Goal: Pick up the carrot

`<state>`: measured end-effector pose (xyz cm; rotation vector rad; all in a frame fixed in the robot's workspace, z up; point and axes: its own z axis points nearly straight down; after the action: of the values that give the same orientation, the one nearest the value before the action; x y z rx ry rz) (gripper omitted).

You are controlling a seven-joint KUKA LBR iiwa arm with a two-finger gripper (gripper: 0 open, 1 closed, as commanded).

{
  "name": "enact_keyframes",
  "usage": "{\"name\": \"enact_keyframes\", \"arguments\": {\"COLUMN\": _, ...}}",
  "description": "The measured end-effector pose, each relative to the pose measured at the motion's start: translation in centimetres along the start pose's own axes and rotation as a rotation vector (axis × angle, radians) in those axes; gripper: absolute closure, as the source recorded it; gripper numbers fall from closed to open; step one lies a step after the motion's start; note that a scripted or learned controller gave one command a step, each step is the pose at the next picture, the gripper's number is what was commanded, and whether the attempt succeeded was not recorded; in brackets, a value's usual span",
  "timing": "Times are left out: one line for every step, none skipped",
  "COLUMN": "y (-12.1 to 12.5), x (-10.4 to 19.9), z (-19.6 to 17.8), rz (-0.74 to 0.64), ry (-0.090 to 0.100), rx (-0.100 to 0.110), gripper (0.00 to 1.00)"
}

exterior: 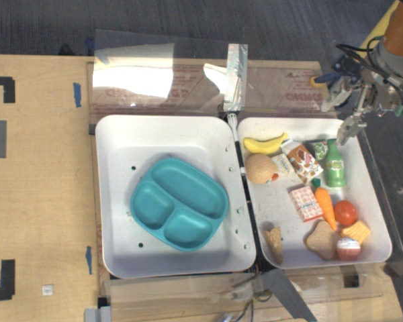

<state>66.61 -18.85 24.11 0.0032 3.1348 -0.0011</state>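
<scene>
Dark carpet frames my table, where the carrot lies slanted in the right bin, wedged between a red packet and a tomato, while my gripper hangs over the bin's far corner, grasp state unreadable.

We see the arm cut off by the top right corner, so only its orange band and wrist show. The gripper hangs over the far edge of the right bin; its fingers are too small and blurred for us to make out. The packets by the banana carry print we cannot read. At the bin's near right corner, the bread is partly covered by the cupcake.
</scene>
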Motion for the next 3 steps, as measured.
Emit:
{"name": "enact_keyframes", "arguments": {"y": -1.5, "x": 3.8, "z": 12.4, "rz": 0.039, "ry": -0.007, "rx": 0.002, "gripper": 0.00}}
{"name": "enact_keyframes", "arguments": {"y": 1.2, "x": 8.6, "z": 14.1, "rz": -0.021, "ry": -0.025, "rx": 0.007, "gripper": 0.00}}
{"name": "enact_keyframes", "arguments": {"y": -0.8, "x": 14.8, "z": 15.2, "rz": -0.144, "ry": -0.001, "rx": 0.001, "gripper": 0.00}}
